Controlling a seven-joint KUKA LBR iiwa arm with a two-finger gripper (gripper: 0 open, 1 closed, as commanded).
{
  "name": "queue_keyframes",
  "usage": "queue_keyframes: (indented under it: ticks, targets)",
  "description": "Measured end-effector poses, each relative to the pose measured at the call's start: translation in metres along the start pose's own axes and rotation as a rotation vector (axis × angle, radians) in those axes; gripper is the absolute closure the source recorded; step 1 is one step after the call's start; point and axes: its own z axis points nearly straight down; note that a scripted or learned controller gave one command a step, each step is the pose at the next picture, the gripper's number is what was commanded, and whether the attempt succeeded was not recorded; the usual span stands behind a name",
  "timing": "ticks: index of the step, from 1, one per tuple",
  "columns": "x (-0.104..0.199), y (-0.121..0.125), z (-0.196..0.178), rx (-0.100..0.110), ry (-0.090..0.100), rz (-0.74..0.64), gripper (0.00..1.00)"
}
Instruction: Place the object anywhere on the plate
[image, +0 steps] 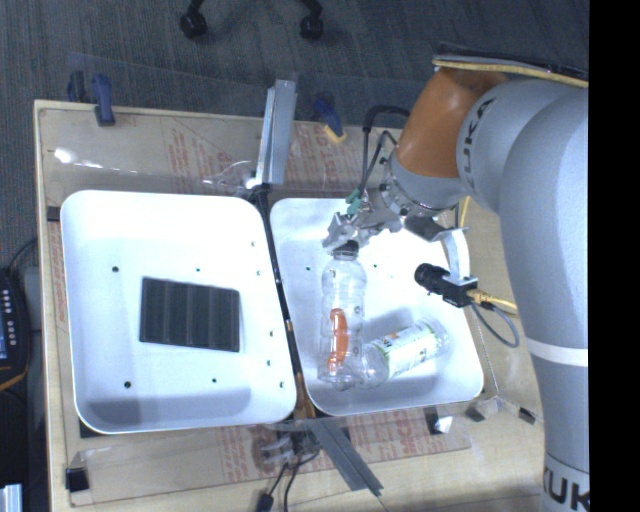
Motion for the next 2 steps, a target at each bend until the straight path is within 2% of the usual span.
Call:
queue_keyframes:
  ticks: [1,2]
  targets:
    - [0.055,-0.011,-0.023,0.001,0.001,0.115,1.00]
    - [0.108,0.008,-0.054,-0.001,0.000,0.029,1.00]
